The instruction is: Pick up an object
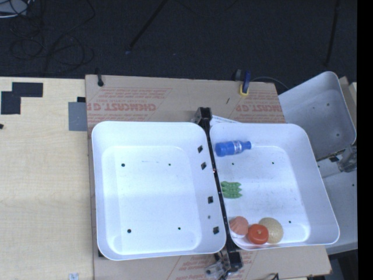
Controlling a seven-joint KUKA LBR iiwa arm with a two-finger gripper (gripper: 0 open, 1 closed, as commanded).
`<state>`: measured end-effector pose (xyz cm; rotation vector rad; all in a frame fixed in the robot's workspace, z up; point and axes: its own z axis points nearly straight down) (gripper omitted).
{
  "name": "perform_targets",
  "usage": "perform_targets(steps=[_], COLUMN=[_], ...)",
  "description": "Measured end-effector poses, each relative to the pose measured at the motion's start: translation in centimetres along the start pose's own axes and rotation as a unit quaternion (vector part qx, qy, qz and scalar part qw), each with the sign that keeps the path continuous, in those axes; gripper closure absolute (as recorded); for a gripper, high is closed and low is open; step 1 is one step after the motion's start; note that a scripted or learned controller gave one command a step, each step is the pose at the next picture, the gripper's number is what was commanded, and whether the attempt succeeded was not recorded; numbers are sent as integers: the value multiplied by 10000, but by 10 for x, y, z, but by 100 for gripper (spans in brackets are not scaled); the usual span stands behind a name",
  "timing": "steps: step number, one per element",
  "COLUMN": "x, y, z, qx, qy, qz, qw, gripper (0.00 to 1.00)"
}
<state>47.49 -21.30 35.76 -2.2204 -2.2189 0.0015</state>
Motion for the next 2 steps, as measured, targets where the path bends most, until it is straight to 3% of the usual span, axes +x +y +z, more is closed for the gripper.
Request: perform_targets(steps=[2], x=[2], y=[8], z=[1], qx=[-6], qy=[-4], qz=[-10], qw=[10000], gripper=[100])
